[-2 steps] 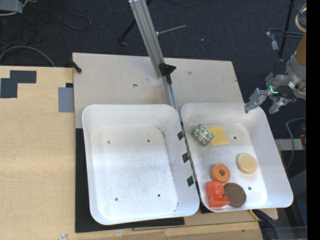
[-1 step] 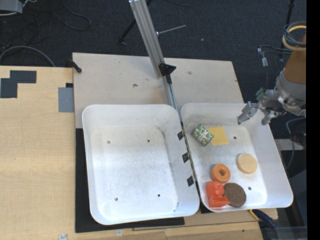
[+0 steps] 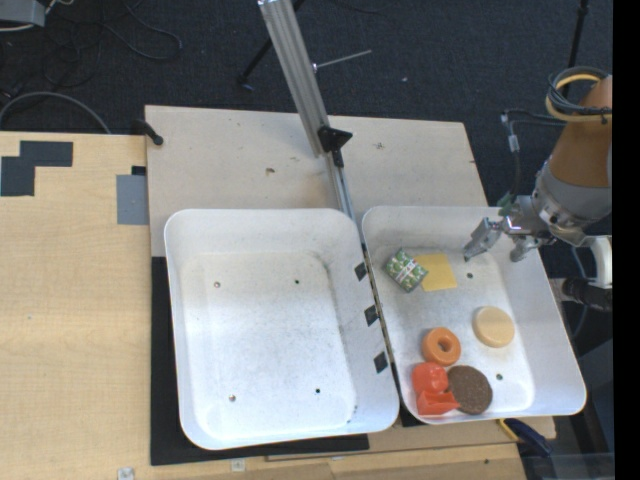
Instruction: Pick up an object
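In the right bin (image 3: 530,278) lie several small objects: a green patterned block (image 3: 405,269) touching a yellow slab (image 3: 438,272), a cream round disc (image 3: 493,326), an orange ring (image 3: 441,346), a red block (image 3: 431,388) and a brown round disc (image 3: 469,389). My gripper (image 3: 502,239) hangs over the bin's far right part, fingers spread open with nothing between them. It sits right of the yellow slab and above the cream disc.
The left bin (image 3: 200,268) stands beside the right one, with black clips along the shared edge. A slanted aluminium post (image 3: 300,78) rises behind the bins. The wooden bench (image 3: 70,298) extends to the left.
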{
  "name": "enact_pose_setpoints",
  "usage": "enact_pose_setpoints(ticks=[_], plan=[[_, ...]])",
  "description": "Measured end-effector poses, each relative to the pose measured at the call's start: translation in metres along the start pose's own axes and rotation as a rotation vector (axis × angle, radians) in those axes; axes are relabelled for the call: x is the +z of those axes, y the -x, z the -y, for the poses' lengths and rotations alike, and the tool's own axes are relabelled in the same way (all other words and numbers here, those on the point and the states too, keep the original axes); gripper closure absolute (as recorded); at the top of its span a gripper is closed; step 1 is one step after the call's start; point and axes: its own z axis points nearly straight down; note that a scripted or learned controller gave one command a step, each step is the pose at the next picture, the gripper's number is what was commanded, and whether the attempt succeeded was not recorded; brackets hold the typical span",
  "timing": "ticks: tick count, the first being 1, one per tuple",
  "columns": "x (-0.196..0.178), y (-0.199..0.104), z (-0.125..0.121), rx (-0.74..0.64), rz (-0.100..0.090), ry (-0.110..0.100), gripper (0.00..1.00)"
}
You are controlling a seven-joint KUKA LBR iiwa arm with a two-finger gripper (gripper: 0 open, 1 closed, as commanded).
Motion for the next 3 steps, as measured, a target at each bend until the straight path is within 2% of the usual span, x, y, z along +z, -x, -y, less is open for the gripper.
enact_pose_setpoints(ticks=[1,2,3], plan=[[0.048,-0.005,0.008,0.0,-0.001,-0.001,0.0],[0.035,-0.004,0.007,0.002,0.001,0.004,1.0],[-0.024,-0.011,0.011,-0.002,0.003,0.011,1.0]])
